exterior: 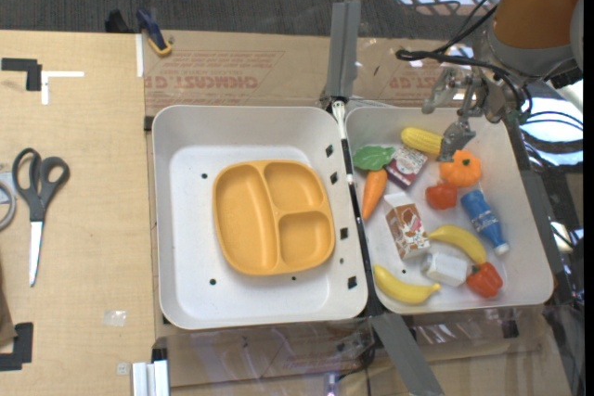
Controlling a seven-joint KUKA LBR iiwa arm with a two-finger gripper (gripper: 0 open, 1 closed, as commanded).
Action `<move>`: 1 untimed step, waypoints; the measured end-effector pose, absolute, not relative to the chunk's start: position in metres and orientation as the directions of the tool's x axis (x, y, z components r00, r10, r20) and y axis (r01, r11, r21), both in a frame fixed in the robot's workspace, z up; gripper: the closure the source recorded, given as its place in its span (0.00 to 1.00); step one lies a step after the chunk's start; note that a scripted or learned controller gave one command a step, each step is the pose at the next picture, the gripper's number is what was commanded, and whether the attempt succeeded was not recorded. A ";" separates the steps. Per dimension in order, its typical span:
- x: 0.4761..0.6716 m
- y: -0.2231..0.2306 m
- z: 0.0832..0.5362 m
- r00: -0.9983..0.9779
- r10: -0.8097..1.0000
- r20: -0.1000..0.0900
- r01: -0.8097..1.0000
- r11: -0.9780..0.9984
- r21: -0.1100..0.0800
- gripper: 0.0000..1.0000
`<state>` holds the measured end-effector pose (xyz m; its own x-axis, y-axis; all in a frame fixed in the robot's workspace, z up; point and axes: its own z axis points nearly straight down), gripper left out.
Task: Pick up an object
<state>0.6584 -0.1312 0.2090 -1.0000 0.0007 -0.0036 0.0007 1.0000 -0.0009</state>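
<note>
— Below my fingers (458,139), what lies closest?

— Just under the tips sits the pumpkin (461,170), an orange one, touching or nearly so; I cannot tell which. Beside the tips, toward the divider, lies the corn (421,140), and past it a dark packet (406,167) with a green leaf (373,157) and a carrot (372,192).

— Are you gripping anything?

— Whether my gripper is spread or closed I cannot tell; the tips blur together over the pumpkin.

— What crowds the way?

— Close under the pumpkin is a tomato (441,196), and beside that a blue bottle (484,219). Further from me come a juice carton (406,230), one banana (458,242), a white block (446,268), a red pepper (484,279) and a second banana (405,286) at the near wall.

— And the containers?

— All of that fills the right bin (529,199). Well apart from my fingers, across the divider, the left bin (176,218) holds a yellow tray (275,216) with three compartments. Beyond it, on the bench (83,246), lie scissors (38,195).
</note>
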 end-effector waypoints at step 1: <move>0.621 -0.180 0.093 -1.000 0.004 -0.004 0.004 1.000 -0.001 0.00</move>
